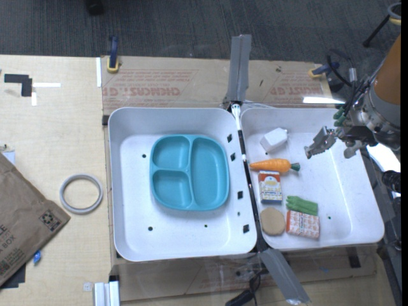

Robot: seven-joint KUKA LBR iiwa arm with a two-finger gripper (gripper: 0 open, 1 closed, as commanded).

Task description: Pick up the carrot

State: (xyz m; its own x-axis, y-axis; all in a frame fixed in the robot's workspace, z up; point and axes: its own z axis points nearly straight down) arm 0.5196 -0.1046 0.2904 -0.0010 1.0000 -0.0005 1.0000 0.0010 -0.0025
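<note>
I see the gripper (pixel 333 144) spread, holding nothing, hanging right of the carrot (pixel 274 166) — apart from it, in the right bin (pixel 357 231).

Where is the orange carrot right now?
The carrot lies in the right bin, near its left wall, between the white block and the small carton.

The carrot (pixel 272 166) is orange with a green tip. The left bin (pixel 127 190) and the right bin (pixel 357 203) are white, and the divided plate (pixel 190 172) is turquoise. A white block (pixel 274 139) lies far from a tan round cookie (pixel 273 221), a red-and-white printed packet (pixel 303 224), a green bean bunch (pixel 301 204) and a small orange-labelled box (pixel 271 187). The gripper (pixel 331 142) is grey metal.
</note>
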